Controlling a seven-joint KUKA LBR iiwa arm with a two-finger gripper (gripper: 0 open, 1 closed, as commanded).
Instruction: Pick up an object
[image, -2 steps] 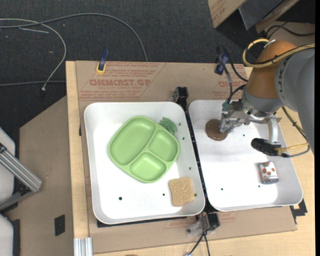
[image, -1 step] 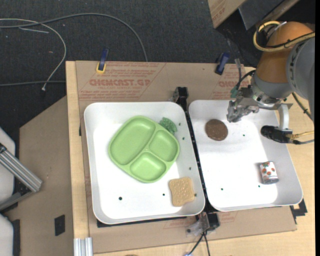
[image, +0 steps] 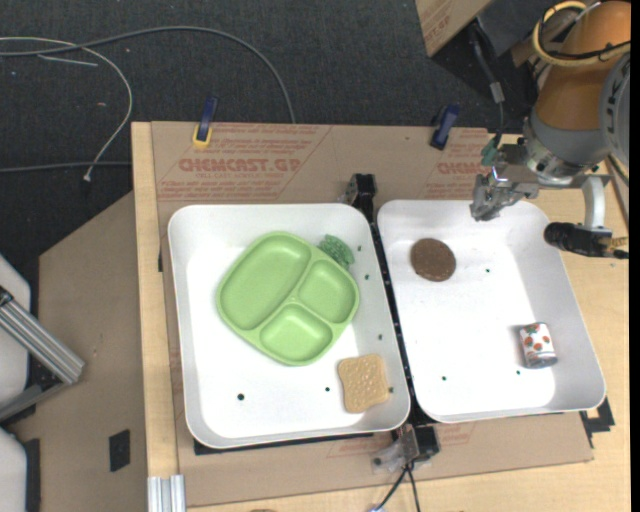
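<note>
Two white bins sit side by side; the gripper, grip state unclear, hovers over the right bin's far edge, near a brown cookie lying flat for picking.

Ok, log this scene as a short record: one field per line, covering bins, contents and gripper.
left bin: green divided plate, small green item at the plate's upper right edge, tan cracker near the front
right bin: brown round patty at upper left, small white box with red spots at right
gripper: over the right bin's back edge, holding nothing visible
arm: reaches in from the right
</note>
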